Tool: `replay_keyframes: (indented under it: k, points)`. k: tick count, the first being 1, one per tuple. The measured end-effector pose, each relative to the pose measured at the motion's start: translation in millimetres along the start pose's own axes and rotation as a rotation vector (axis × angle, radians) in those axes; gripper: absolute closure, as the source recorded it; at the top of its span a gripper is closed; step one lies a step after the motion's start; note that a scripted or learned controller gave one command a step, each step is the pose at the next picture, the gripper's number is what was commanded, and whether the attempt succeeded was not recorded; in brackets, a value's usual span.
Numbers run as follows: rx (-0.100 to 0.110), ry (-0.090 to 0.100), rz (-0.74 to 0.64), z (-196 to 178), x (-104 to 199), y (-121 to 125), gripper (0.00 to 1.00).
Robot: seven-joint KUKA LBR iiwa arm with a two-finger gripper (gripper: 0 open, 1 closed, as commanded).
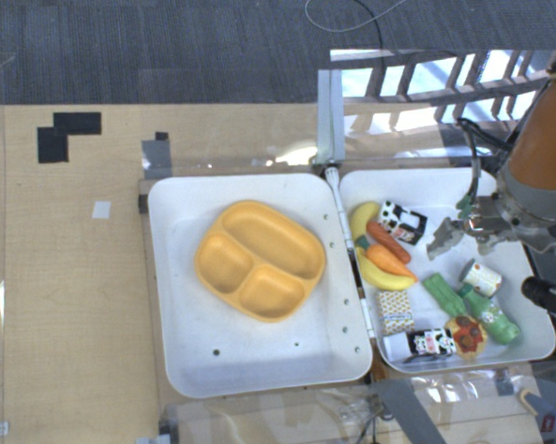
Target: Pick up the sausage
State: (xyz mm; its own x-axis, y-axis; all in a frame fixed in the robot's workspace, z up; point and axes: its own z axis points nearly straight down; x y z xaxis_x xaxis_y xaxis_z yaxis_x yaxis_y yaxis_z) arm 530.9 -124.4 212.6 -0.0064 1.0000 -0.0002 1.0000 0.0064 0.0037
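In the camera view, the sausage (393, 241), a smooth reddish-orange rod, was seen lying slantwise across the curved yellow banana (379, 268) in the right bin (547, 345). The gripper (467, 233) was found right of the banana, apart from the sausage, its grey fingers spread with nothing between them. The sausage's outline against the banana could not be clearly made out.

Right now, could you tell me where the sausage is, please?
The sausage lies in the right bin, near its left wall, across the banana and beside the carrot.
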Motion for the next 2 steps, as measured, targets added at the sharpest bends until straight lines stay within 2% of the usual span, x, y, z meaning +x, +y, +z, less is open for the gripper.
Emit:
replay_keyframes:
  k: [1, 2]
  points:
    - [-0.002, -0.001, 0.312, -32.0, -45.6, 34.0, 0.00]
    - [0.000, -0.001, 0.613, -21.9, -69.1, 51.1, 0.00]
